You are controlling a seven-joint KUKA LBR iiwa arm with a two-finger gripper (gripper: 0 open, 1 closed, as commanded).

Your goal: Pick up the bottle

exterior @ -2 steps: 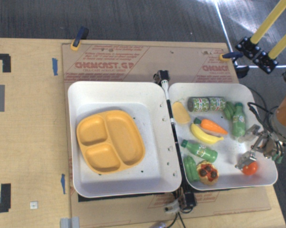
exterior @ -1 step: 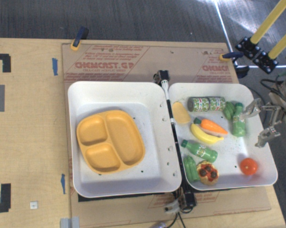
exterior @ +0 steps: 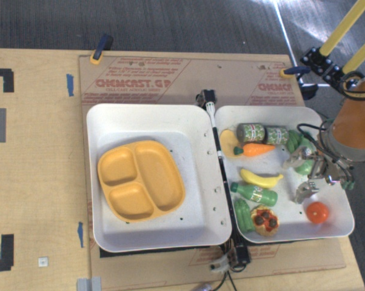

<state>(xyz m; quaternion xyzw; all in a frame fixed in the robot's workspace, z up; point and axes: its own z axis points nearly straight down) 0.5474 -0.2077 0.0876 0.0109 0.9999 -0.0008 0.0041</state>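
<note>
two white bins side by side, the arm reaching into the right one.

the left bin (exterior: 103,223) carries a yellow divided tray (exterior: 140,179). the right bin (exterior: 340,223) carries the rest: the green bottle (exterior: 255,193) lies on its side near the bin's left wall, cap toward that wall, just under a banana (exterior: 260,176) and just above a slice of pizza (exterior: 265,219) and a green vegetable (exterior: 242,215). a carrot (exterior: 257,150) and a dark can (exterior: 251,132) sit toward the far edge, a tomato (exterior: 316,212) near the front right corner. the gripper (exterior: 308,183) hangs over the right half of this bin, well apart from the bottle, with nothing seen between its fingers; i cannot tell whether they are spread or pressed together.
</note>
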